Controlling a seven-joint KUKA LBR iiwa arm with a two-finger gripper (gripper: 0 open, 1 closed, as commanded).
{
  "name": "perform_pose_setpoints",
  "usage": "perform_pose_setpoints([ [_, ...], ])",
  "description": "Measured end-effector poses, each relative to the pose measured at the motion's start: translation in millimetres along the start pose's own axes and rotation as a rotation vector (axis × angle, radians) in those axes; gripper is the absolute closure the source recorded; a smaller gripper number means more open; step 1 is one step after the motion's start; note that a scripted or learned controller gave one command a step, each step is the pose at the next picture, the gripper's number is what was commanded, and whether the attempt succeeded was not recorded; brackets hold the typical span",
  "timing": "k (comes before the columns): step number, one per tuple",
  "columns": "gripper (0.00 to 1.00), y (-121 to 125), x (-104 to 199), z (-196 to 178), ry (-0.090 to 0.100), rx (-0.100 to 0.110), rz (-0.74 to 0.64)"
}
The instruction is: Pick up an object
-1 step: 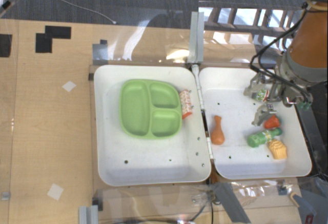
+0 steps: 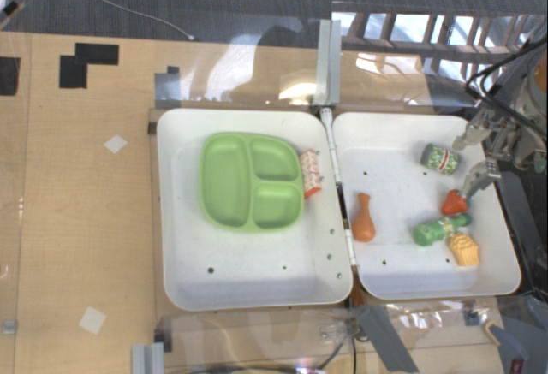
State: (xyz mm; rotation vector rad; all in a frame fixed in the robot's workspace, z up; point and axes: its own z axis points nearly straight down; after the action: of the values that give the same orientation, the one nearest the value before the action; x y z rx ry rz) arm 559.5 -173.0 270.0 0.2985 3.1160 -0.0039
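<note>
The right bin (image 2: 402,274) holds an orange drumstick (image 2: 364,218), a green-and-white can (image 2: 440,159), a small red piece (image 2: 455,204), a green bottle (image 2: 437,232) and a yellow piece (image 2: 463,249). My gripper (image 2: 472,161) hangs over the bin's right side, between the can and the red piece. It is open, with one fingertip (image 2: 467,139) beside the can and the other just above the red piece. Nothing sits between the fingers.
In the left bin (image 2: 248,282) lies a green divided plate (image 2: 252,181), with a red-and-white packet (image 2: 311,173) against its right edge. A raised divider (image 2: 340,192) separates the bins. Cables and the arm crowd the right edge.
</note>
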Motion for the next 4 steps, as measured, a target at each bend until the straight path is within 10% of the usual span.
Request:
perform_pose_setpoints([
  [2,0.0,33,-85,172,0.012,0.001,0.516],
  [3,1.0,32,-90,152,-0.008,-0.001,0.511],
  [4,1.0,137,-28,82,0.004,-0.003,0.812],
])
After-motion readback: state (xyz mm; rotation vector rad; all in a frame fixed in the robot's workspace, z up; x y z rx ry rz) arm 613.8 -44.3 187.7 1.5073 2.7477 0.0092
